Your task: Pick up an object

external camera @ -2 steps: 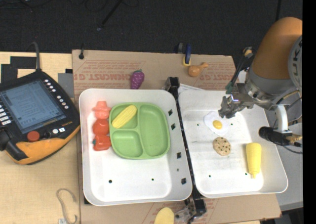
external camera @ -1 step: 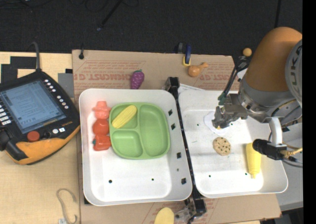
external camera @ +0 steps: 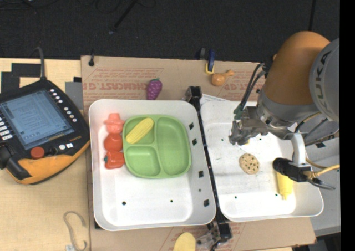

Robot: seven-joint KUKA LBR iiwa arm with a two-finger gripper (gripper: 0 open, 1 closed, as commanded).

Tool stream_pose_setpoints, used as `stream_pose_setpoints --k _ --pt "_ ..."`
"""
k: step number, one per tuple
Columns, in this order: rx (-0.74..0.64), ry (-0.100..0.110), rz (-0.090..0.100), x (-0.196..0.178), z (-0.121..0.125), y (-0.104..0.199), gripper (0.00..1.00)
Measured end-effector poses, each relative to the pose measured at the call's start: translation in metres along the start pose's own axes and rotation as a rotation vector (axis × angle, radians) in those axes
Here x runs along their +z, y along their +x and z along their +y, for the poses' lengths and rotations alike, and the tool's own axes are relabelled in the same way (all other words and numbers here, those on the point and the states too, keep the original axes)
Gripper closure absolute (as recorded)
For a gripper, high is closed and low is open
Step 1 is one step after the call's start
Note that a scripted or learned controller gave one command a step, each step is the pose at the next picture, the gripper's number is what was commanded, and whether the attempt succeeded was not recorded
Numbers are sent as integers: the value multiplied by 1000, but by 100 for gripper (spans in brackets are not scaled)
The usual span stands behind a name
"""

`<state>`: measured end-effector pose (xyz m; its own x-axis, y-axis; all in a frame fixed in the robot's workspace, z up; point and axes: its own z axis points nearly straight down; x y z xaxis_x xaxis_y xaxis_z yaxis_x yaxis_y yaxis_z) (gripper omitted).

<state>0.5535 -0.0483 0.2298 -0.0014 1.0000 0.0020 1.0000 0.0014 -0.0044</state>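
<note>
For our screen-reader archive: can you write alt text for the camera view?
A grey and orange arm holds its end effector low over the right bin, near a cookie and a yellow toy. The left bin holds a green tray with a corn cob, beside a red figure.

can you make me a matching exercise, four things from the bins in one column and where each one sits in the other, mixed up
Things:
1. corn cob
2. cookie
3. red figure
4. yellow piece

Places:
A. right bin, bare floor below the tool
B. left bin, beside the green plate's left edge
C. right bin, near its right wall
D. on the green plate, upper left compartment

Pairs: 1-D, 2-A, 3-B, 4-C
</note>
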Motion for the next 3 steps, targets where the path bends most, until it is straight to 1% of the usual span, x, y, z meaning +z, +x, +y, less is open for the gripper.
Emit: stream_pose_setpoints --k 1,2,3 --pt "1 0 -1 1 -4 -2 100" --pt "2 -3 -2 7 12 -8 100" --pt "4 -3 -1 -5 9 -11 100"
